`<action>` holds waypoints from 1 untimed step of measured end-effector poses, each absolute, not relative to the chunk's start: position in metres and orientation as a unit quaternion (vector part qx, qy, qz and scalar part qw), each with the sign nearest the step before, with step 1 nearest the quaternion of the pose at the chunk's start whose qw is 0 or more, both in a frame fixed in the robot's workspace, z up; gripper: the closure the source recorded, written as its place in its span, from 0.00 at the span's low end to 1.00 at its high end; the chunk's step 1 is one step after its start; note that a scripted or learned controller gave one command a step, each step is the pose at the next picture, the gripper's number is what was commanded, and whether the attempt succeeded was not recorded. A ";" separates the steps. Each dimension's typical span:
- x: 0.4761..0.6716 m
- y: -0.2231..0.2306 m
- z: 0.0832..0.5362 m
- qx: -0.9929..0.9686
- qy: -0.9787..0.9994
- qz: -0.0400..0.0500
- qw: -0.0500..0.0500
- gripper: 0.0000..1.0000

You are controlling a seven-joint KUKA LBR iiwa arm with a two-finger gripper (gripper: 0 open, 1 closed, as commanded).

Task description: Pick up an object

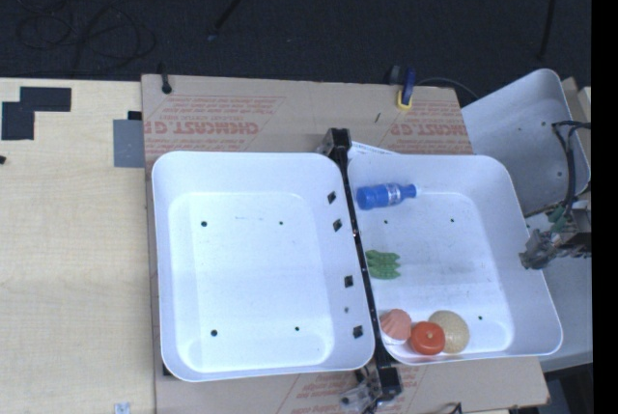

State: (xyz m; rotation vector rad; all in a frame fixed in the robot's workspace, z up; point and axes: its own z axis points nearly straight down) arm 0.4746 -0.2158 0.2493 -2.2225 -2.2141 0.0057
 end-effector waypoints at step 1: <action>0.476 -0.214 0.276 -0.707 -0.707 0.000 0.000 1.00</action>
